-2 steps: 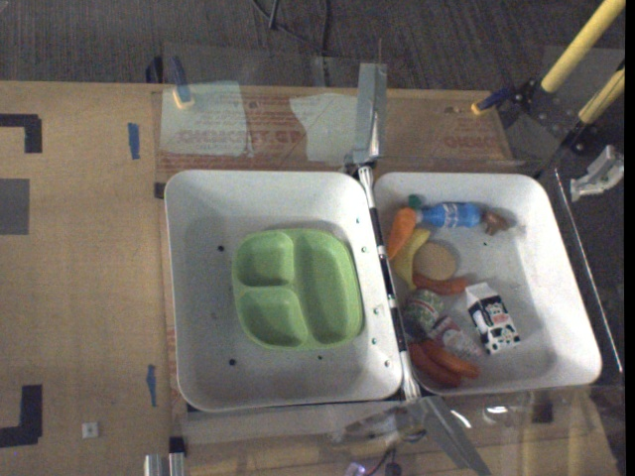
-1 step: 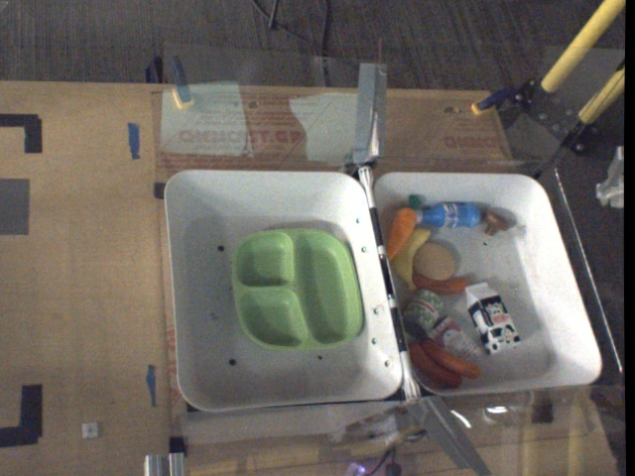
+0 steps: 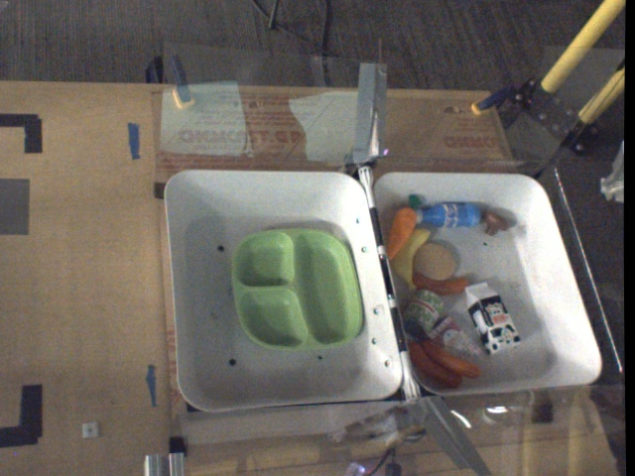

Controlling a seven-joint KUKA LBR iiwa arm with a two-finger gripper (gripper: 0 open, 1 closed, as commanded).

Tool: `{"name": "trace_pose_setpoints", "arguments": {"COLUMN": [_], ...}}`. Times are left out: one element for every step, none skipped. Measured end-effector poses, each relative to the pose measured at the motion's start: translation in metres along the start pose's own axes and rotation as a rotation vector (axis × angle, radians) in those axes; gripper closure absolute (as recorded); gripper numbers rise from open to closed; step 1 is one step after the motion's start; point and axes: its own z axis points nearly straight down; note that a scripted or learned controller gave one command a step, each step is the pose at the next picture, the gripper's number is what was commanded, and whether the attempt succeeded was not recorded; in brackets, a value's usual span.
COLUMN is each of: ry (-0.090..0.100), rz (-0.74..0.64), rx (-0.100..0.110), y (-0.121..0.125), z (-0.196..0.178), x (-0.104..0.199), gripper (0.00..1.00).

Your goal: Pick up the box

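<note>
Toward the right bin's (image 3: 556,226) open middle, box (image 3: 493,318) beside toy food (image 3: 437,296), gripper state untellable.

Two shallow white plastic bins sit side by side: the left bin (image 3: 193,365) and the right bin (image 3: 566,305). One green three-compartment plate (image 3: 298,289) lies in the left bin. The right bin holds one small white carton box (image 3: 493,317), one blue-labelled bottle (image 3: 448,214), one orange carrot-shaped toy (image 3: 401,230), one round can (image 3: 425,311), and what look like two red sausage-like pieces (image 3: 444,361), partly blurred.
</note>
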Motion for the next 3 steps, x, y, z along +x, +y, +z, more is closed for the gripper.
{"name": "trace_pose_setpoints", "arguments": {"ry": [-0.002,0.004,0.002], "rz": [-0.002,-0.026,-0.030], "rx": [-0.003,0.005,0.001], "y": [0.001,0.016,0.017], "z": [-0.011,-0.065,-0.076], "x": [0.000,0.013,0.015], "gripper": [1.00,1.00,1.00]}}
